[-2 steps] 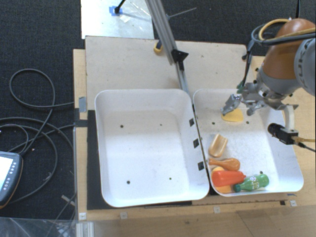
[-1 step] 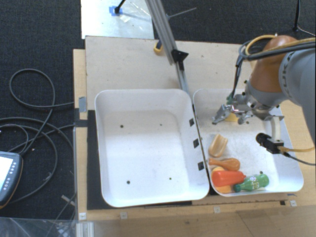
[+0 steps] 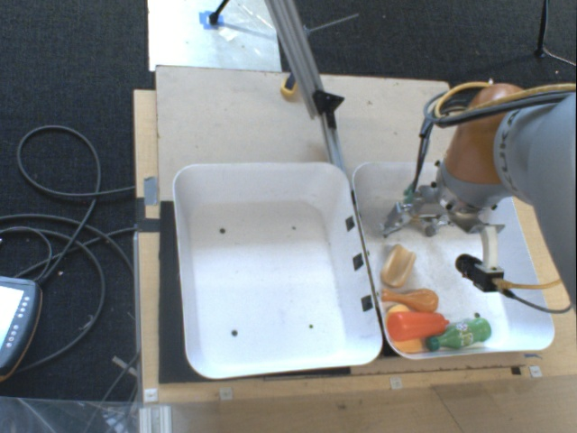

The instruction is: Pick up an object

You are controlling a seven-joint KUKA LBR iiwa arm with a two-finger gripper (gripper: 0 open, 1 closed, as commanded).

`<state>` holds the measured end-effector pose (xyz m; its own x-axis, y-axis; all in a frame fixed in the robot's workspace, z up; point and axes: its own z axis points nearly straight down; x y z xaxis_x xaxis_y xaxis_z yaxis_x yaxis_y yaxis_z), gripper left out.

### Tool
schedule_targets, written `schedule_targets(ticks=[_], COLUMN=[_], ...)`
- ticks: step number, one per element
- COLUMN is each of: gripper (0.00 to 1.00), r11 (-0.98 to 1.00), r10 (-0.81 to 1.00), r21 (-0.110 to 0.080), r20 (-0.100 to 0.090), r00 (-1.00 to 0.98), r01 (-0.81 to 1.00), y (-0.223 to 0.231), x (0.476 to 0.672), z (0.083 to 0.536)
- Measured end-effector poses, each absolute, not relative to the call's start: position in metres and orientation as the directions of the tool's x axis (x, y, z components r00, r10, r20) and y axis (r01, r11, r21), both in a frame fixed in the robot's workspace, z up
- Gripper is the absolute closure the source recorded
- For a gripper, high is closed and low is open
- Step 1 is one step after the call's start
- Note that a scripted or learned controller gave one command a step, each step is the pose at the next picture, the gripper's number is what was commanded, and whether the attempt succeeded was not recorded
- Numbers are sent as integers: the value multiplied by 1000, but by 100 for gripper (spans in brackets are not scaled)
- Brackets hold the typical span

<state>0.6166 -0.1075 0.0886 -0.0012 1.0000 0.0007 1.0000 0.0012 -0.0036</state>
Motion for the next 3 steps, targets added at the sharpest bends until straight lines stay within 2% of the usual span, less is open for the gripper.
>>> schedule_targets(ticks=[1, 3], gripper=[100, 100], r11=[0, 5], r10=[1000, 1000], r21=[3, 8], r20=[0, -2], r00=[0, -5], r01=[1000, 1000], y=[-108, -111], x=[619, 623], z=[102, 222])
